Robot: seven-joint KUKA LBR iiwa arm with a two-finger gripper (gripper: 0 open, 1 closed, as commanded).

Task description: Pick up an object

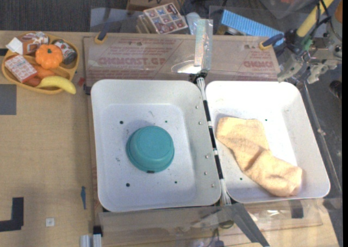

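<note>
**Teal bowl and tan cloth, one to a bin**

Teal bowl (pixel 150 148) sits upside down in the left bin (pixel 109 99), a little below the bin's middle — I see its flat round base facing up, a darker rim line around it, and a smooth, matte plastic look. It touches nothing else; the white floor around it carries a few dark specks and small holes.

In the right bin (pixel 283 99) I see a tan cloth (pixel 255 153), crumpled and lying on a slant from the bin's left wall down toward its lower right corner. Its upper part is flatter and folded, its lower end bunched into a thick roll — the weave looks soft, like terry.

The arm's hardware (pixel 310 58) shows at the upper right, beyond the right bin's far corner, well apart from both things. I cannot tell how the gripper stands from here; that part is a tangle of metal and cables.

On the bench at far left, a yellow dish (pixel 11 72) holds toy food, including a banana (pixel 58 83) and a small pumpkin (pixel 49 56).
</note>
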